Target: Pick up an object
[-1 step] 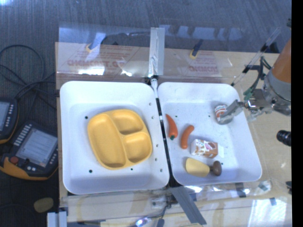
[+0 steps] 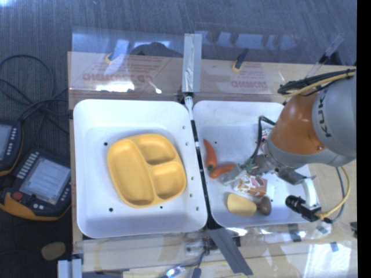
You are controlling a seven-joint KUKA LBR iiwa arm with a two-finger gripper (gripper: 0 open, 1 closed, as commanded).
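A small cluster of objects lies in the right bin (image 2: 232, 126): an orange carrot (image 2: 209, 153) near the bin's left wall, a second orange piece (image 2: 222, 169) just below it, a printed packet (image 2: 251, 185) to the right of that, a pale yellow object (image 2: 241, 205) toward the bin's near edge, and a small brown object (image 2: 264, 205) touching the yellow one's right side. The gripper (image 2: 255, 162) reaches down into the right bin just above the packet, at the packet's upper edge, under the arm's orange band (image 2: 295, 129). Whether its jaws are spread or closed I cannot tell, since the wrist hides them. Left of the right bin sits the left bin (image 2: 93, 126), holding a yellow divided tray (image 2: 146, 169).
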